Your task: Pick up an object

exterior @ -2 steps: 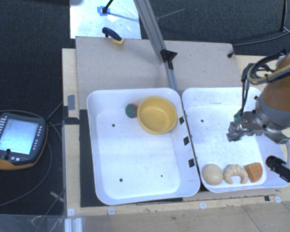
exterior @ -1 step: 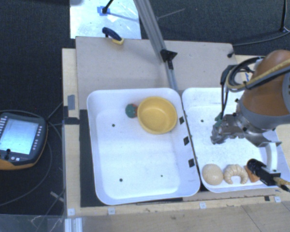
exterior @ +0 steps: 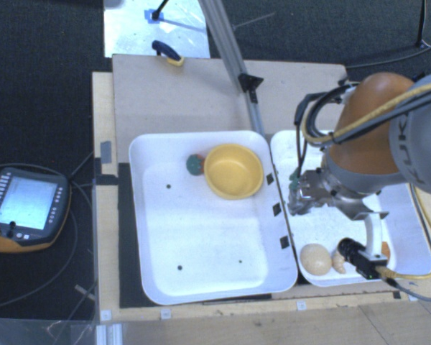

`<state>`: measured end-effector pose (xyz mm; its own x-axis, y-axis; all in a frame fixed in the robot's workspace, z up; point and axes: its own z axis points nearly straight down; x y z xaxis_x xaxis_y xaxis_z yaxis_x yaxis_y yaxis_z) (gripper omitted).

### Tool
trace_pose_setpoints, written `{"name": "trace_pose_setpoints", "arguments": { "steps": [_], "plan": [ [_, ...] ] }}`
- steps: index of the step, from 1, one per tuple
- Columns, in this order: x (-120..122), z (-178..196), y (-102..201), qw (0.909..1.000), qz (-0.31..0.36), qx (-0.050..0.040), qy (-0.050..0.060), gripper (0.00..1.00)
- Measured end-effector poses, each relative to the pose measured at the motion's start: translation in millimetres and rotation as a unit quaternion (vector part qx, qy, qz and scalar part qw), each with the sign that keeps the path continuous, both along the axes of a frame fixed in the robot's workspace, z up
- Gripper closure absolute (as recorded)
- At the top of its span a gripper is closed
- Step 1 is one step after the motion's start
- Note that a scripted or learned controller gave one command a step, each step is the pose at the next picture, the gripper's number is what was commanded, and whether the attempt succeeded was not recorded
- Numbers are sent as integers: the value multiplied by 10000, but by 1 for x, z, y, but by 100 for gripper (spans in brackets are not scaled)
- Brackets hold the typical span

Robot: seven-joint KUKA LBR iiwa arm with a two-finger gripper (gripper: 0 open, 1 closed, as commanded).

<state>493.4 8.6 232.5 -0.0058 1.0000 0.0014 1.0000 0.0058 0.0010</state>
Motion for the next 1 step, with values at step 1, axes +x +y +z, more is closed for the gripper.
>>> {"name": "trace_pose_setpoints", "arguments": {
  "steps": [1],
  "plan": [
    [-3,5,52,10000,-3,0,2,100]
  ]
}}
